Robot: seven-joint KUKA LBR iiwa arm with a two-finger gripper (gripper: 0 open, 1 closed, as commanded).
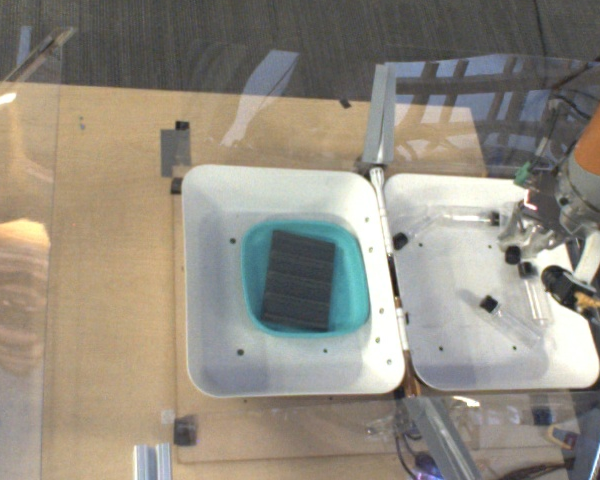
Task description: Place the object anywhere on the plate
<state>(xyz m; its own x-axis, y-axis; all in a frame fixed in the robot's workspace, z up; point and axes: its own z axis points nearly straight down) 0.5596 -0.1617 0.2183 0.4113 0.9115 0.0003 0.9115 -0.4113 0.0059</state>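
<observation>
Resting flat on the square teal plastic plate point(352, 303) in the left white bin point(208, 268), the dark grey ribbed rectangular block point(300, 280) is being logged as placed; gripper point(528, 240) state being indeterminable, a clean withdrawal is being advised.

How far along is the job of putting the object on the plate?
It looks done: the dark block lies flat inside the teal plate in the left bin, within its rim. Nothing is in hand as far as I can tell; the gripper is over the right bin, apart from the block. I see nothing left to do, except perhaps pulling the arm away.
</observation>
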